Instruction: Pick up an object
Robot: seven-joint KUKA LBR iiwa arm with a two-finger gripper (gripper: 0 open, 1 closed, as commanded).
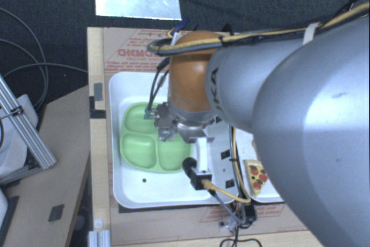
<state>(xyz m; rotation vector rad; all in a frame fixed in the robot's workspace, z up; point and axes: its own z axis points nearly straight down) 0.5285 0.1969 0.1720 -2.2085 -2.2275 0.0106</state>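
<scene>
Grey arm (300, 118) overhead, one green divided tray (141, 144), two white bins (124, 182)

A broad, smooth grey metal arm (300, 118) narrows to a glossy orange band (188, 81) above the wrist; yellow and black cables (231, 39) run along it.

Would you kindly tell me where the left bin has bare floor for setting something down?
The left bin has a bare strip between the green divided tray and its near rim. It is crowded right of the tray, under the arm's wrist.
</scene>
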